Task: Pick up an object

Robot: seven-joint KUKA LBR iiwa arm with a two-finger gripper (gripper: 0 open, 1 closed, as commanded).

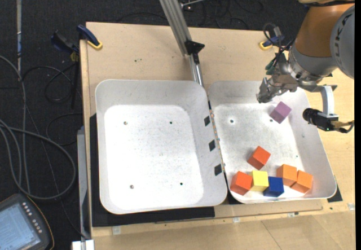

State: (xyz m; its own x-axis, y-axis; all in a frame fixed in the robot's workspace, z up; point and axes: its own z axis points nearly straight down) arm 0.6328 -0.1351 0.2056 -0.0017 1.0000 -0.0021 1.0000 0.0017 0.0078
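My gripper (267,94) hangs over the far part of the right bin (321,153), its tip pointing down and left. A purple block (280,112) lies on the bin floor just right of and below the gripper tip, apart from it. An orange block (259,157) sits alone in the bin's middle. Along the near wall lie several more blocks: orange (242,182), yellow (260,180), blue (275,186) and two orange ones (296,178).
The left bin (107,130) stands beside the right one, with black clips along the shared rim. A slanted metal pole (172,9) crosses above the bench's far side. Clamps (90,37) sit at the bench's far corners.
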